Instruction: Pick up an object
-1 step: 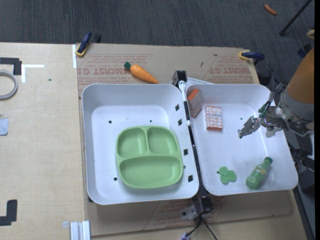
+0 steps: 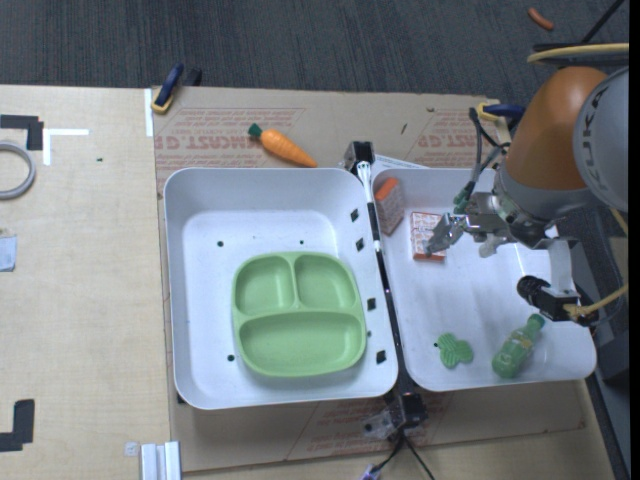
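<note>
My gripper (image 2: 447, 234) reaches in from the right over the upper left part of the right bin (image 2: 560, 363). It is open, and its fingertips hang just over a flat red-and-white packet (image 2: 425, 230) lying on the bin floor. Whether they touch the packet is unclear. A small tan carton with an orange spot (image 2: 389, 205) stands to the packet's left, against the bin wall. Near the front of this bin lie a green broccoli-shaped toy (image 2: 455, 351) and a green bottle (image 2: 516, 349).
The left bin (image 2: 200, 268) holds a green divided plate (image 2: 298, 313). A toy carrot (image 2: 283, 146) lies on the cardboard behind the bins. A blue clip (image 2: 168, 87) sits at the cardboard's far left corner. Cables hang off the arm at the right.
</note>
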You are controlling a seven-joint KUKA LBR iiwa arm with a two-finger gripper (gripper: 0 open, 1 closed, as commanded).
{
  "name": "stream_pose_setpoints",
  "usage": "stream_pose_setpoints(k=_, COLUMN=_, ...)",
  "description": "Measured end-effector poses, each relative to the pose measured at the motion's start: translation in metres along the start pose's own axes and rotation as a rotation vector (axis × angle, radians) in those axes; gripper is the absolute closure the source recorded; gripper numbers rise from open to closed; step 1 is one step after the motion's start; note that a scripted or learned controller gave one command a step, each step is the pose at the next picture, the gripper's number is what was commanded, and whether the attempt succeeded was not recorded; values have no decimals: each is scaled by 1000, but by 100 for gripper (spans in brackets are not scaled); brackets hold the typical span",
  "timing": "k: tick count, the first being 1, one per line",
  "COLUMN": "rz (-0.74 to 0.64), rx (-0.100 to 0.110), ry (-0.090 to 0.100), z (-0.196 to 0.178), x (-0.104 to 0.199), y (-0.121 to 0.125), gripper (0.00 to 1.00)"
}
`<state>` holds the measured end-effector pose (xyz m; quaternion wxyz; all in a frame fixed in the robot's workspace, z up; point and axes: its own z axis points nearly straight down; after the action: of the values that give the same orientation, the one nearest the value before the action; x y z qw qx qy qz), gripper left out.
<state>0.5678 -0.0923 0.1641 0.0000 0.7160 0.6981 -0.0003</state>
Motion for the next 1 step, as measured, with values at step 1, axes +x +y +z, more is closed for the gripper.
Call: stream_pose_setpoints(k=1, rz=-41, rx=-1, ry=-1, z=72, x=2, y=63, gripper=0)
